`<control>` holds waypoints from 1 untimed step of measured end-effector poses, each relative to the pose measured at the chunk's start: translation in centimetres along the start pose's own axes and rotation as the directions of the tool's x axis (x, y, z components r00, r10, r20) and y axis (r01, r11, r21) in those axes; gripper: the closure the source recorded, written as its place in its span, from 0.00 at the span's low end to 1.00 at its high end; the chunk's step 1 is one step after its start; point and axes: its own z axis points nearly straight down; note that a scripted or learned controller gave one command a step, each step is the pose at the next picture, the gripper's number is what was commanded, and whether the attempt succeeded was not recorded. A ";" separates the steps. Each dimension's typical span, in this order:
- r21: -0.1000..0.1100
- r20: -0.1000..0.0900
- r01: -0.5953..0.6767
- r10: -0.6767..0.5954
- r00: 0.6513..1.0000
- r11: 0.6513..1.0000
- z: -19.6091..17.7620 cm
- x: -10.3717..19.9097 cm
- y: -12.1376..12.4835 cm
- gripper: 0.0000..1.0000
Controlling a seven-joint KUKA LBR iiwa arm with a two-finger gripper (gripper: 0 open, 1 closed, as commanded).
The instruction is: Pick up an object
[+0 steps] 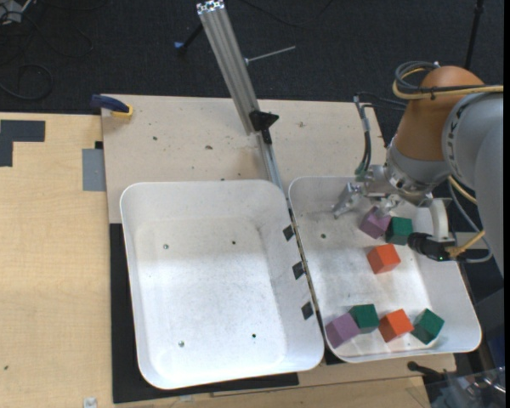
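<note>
Gripper point(350, 201) above right bin point(323, 253) — seven blocks

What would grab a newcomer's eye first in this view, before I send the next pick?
The grey arm with its orange band reaching in from the right, its gripper low over the far end of the right bin. Next, the bright blocks in that bin: a purple block, green block and orange block near the gripper, and four more along the near edge. The slanted metal rail stands out behind.
</note>
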 end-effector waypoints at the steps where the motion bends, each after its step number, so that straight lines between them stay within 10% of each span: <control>1: -0.003 0.000 -0.003 0.003 1.000 1.000 -1.3 -0.1 0.1 1.00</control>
